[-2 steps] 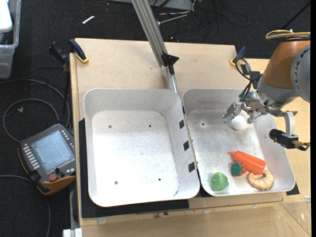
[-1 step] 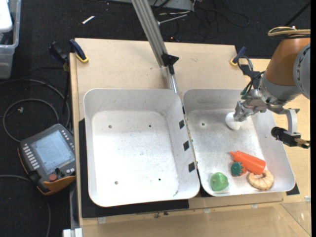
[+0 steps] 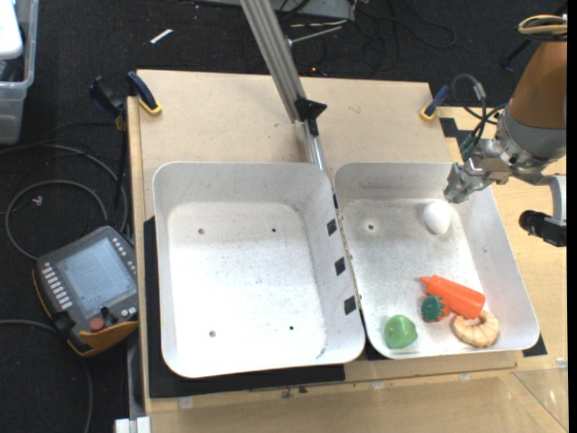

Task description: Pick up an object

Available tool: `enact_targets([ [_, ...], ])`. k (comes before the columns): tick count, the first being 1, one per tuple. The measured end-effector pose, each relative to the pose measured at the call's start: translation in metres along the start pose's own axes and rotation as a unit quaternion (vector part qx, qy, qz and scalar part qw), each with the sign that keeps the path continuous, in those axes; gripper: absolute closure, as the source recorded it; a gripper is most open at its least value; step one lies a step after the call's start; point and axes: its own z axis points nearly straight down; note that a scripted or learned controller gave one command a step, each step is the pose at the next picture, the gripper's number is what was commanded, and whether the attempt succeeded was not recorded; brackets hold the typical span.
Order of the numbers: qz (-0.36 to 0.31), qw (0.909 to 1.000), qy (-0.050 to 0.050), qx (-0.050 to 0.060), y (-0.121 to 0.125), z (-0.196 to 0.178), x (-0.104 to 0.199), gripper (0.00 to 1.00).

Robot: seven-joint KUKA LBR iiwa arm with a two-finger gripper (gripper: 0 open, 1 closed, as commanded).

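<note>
In the right bin (image 3: 388,192) lie a white egg-shaped object (image 3: 437,217), an orange carrot (image 3: 453,293), a small dark green piece (image 3: 434,309), a round green object (image 3: 400,331) and a tan ring-shaped pastry (image 3: 477,329). My gripper (image 3: 458,186) hangs over the bin's far right part, just above and to the right of the white egg. Nothing shows between its tips.
The left bin (image 3: 171,197) sits beside the right one, a divider ridge between them. A metal camera pole (image 3: 275,48) rises from the bench's back edge. Clamps (image 3: 144,93) grip the bench corners. A teach pendant (image 3: 86,282) lies on the floor at left.
</note>
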Motion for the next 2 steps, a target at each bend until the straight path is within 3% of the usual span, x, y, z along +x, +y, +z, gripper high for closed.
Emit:
enact_targets([
  [2, -0.001, 1.0000, 0.000, 0.001, 0.006, -0.083, 0.003, 1.00],
])
